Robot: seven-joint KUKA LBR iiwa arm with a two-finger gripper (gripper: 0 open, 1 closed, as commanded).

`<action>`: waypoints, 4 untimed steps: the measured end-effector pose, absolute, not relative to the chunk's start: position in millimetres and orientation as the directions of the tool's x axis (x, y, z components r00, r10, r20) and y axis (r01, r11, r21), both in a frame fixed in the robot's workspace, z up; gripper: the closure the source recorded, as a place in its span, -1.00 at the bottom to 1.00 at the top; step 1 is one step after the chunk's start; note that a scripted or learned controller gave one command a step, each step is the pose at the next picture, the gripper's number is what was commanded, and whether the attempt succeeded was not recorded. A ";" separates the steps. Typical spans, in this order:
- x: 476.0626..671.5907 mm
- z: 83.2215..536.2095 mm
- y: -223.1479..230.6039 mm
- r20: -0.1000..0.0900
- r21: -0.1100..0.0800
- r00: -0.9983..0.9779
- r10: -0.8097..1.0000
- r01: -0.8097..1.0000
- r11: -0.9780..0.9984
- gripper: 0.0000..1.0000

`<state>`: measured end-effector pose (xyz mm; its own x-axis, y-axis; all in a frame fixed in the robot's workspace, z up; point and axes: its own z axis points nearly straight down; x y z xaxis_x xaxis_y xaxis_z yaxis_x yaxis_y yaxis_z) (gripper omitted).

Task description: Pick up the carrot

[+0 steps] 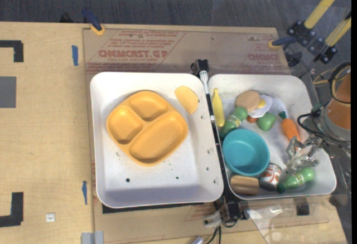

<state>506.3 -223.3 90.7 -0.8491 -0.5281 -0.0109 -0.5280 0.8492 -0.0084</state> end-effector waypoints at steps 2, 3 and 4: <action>557.0 90.6 -145.2 -0.016 -0.010 -0.950 -0.313 -0.313 0.950 -1.00; 527.8 113.0 -227.1 -0.008 -0.008 -0.892 -0.452 -0.452 0.892 -1.00; 507.7 93.7 -172.9 -0.016 -0.036 -0.826 -0.563 -0.562 0.826 -1.00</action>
<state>507.7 -172.9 93.7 -0.8263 -0.5630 -0.0165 -0.5622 0.8262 -0.0363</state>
